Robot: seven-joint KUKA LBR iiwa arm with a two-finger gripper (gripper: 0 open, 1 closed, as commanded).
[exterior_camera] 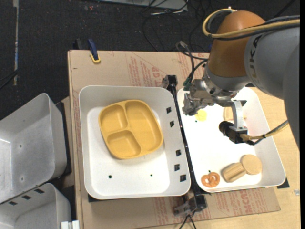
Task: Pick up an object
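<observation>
My gripper point(190, 107) hangs over the upper left corner of the right bin point(267, 142), close to the wall between the two bins. Just to its right, a small yellow piece point(201, 115) lies on the bin floor. A pale beige object point(228, 112) lies farther right, partly hidden by the wrist. Near the bin's front edge there are a tan wooden peg with a round head point(242, 169) and a small orange pretzel point(210, 179). The left bin point(128, 180) holds a yellow divided plate point(130, 128).
The grey arm with its orange band point(236, 42) reaches in from the upper right and covers the back of the right bin. Both bins rest on a cardboard sheet point(124, 66). Grey tubs point(24, 137) stand off the bench at the left.
</observation>
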